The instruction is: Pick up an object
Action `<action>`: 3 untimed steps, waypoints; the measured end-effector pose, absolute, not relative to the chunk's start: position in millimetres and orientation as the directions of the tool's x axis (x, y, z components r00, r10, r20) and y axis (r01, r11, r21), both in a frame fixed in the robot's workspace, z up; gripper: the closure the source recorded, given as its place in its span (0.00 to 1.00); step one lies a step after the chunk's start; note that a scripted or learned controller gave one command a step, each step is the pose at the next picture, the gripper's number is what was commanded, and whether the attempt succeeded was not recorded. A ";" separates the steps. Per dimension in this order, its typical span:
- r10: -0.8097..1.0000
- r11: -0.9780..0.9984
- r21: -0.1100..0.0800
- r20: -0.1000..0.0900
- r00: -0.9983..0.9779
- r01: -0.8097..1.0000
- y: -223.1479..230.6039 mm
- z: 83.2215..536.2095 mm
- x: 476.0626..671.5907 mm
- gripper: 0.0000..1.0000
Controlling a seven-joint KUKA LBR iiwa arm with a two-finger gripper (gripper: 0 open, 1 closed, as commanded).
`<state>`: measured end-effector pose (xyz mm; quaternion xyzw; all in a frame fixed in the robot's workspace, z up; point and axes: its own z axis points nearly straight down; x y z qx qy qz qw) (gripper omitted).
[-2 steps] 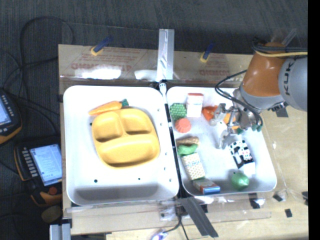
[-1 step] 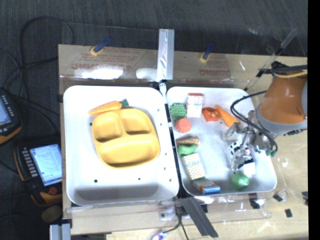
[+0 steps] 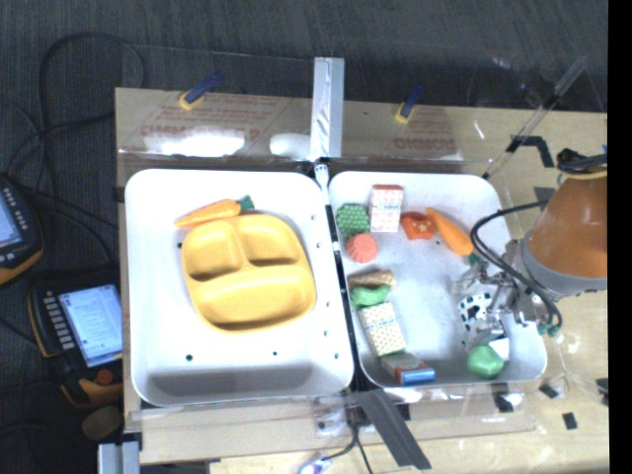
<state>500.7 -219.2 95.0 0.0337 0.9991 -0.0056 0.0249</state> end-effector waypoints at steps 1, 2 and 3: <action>-0.038 0.999 -0.006 -0.014 -0.999 -0.038 -171.6 89.7 555.8 0.00; -0.020 1.000 -0.010 -0.036 -0.999 -0.019 -217.7 93.1 506.9 0.00; -0.067 0.998 -0.005 -0.016 -0.998 -0.067 -165.4 89.8 555.5 0.00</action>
